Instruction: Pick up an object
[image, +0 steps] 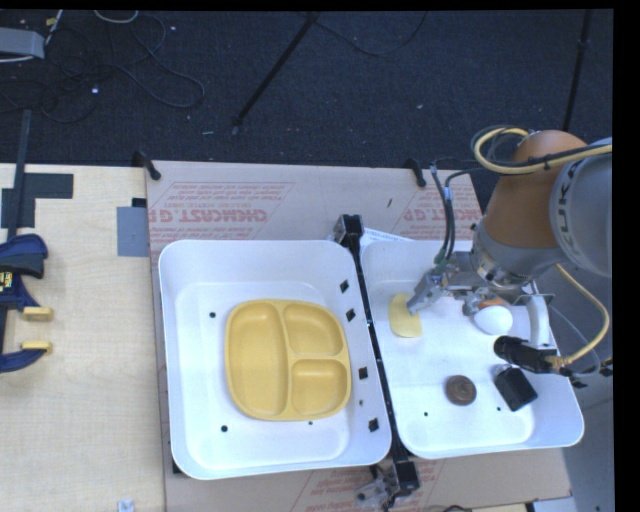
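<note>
Gripper (425, 291) low over right bin (430, 420), near its left wall; finger spread cannot be told from this angle. Pale yellow piece (404, 318) lies just below and beside gripper tip, touching or nearly so, not seen between fingers. White egg-shaped object (492, 320) right of gripper, under wrist. Brown disc (460, 390) and black block (516, 388) nearer front. Left bin (190, 280) holds yellow divided plate (288, 358), flat, centred

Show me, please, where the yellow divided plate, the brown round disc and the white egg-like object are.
yellow divided plate (288, 360): camera view, on its middle ridge.
brown round disc (460, 390): camera view, on its centre.
white egg-like object (493, 320): camera view, on its top.
</note>
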